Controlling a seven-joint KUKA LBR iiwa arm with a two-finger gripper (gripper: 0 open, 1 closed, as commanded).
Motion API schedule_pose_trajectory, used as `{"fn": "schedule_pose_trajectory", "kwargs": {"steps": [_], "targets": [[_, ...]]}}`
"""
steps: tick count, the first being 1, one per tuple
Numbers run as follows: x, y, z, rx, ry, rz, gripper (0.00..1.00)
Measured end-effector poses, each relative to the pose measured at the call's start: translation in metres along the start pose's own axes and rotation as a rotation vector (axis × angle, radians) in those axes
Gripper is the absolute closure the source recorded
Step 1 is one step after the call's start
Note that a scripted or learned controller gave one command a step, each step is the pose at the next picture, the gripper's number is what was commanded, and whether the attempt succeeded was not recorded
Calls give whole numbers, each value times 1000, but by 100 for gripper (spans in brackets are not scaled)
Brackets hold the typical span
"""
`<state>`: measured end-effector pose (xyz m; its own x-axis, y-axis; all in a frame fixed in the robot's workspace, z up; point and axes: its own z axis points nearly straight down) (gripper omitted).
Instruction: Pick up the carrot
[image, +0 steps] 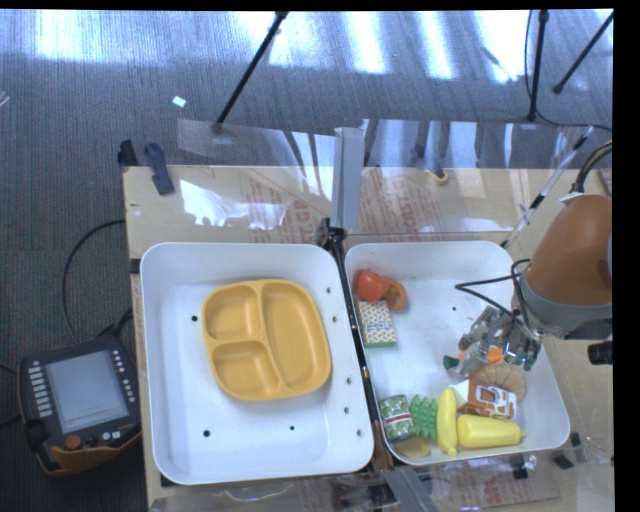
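Note:
In the right bin (430, 262) my gripper (497, 343) hangs low near the right wall, under the arm's orange band (572, 250). A small orange piece with a green end, which looks like the carrot (494, 355), lies right beneath the gripper and is mostly covered by it. I cannot make out whether the carrot sits between the fingers.
The right bin also holds a red tomato (370, 285), a patterned box (377, 323), a brown bun (503, 379) on a small carton (490, 401), a yellow bottle (488, 432) and green toys (425, 412). A yellow divided plate (267, 338) lies in the left bin (170, 300).

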<state>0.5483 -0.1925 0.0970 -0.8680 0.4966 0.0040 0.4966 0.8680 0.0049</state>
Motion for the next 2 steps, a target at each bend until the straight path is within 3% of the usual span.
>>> {"fn": "schedule_pose_trajectory", "kwargs": {"steps": [1,2], "targets": [[23,-20,9,1,-6,-204,100],[85,3,-7,4,-1,-8,100]]}}
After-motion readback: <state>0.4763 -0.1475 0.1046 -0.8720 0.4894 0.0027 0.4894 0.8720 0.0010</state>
